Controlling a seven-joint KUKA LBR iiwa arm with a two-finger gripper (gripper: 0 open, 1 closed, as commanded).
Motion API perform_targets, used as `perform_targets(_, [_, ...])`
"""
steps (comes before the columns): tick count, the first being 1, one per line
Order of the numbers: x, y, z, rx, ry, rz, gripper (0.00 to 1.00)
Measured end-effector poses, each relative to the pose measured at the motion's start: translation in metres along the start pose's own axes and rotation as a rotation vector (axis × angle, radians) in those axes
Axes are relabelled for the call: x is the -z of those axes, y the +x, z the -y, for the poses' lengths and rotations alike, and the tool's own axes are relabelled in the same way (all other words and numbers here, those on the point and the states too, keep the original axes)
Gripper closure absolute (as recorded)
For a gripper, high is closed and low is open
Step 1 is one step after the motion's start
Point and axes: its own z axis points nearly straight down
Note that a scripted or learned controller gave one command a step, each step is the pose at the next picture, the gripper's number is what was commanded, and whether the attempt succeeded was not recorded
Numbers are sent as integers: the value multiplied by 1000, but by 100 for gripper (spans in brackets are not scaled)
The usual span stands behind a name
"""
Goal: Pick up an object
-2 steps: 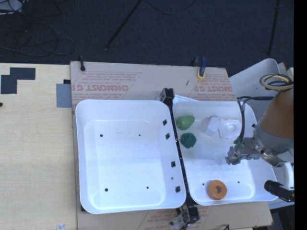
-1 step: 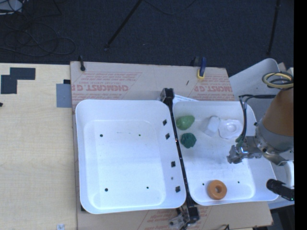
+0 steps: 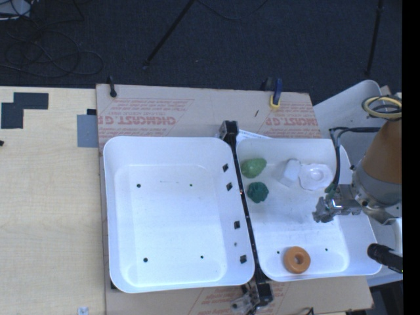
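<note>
1. Cardboard sheet, brown with red print, lies under both bins on the pale wooden bench; its near edge peeks out at 6 o'clock
2. Nearest of the loose things is an orange ring-shaped object, a small doughnut form, lying flat at 5 o'clock in the right shallow white plastic bin, close to its near wall
3. The left shallow white plastic bin sits beside it, the two touching along a black clipped seam
4. The grey arm with an orange band reaches in from 3 o'clock; its metal two-finger gripper hangs over the right bin's right half, with no object seen between its fingers; whether the claw is spread or pressed together I cannot tell
5. A dark green crumpled ball lies at the bin's 9 o'clock side, near the seam
6. A light green rounded lump sits just beyond it, nearly touching
7. A clear, whitish plastic piece rests toward 12 o'clock, well apart from the ring
</note>
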Motion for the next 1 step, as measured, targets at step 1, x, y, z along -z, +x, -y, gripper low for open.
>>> perform_targets(1, [9,-1,0,1,1,0,100])
